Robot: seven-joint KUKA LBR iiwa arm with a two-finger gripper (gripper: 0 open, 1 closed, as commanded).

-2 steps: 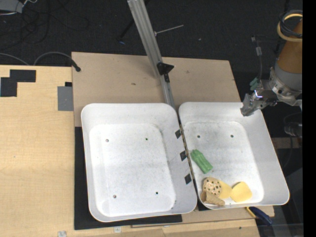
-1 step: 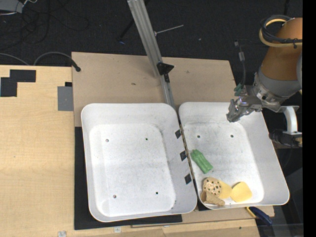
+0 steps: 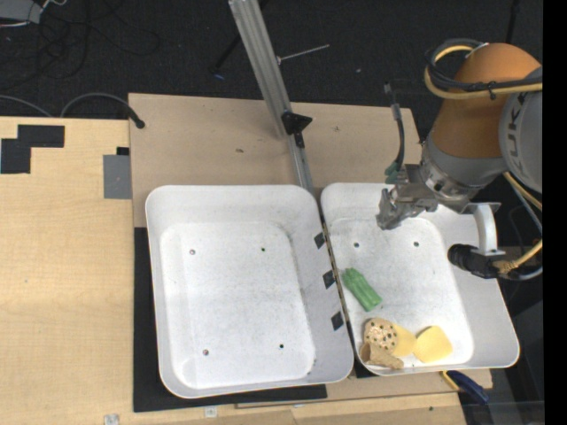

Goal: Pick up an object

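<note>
While end effector grip unclear, green block lies slanted in right bin.

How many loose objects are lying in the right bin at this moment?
3, possibly more hidden in the cluster. A green block lies near the right bin's left wall; a speckled tan piece and a yellow piece sit together at its front edge.

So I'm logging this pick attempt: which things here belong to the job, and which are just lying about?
Belong to the job:
gripper
green block
yellow piece
spotted tan piece
right bin

Just lying about:
left bin
metal rail
</note>
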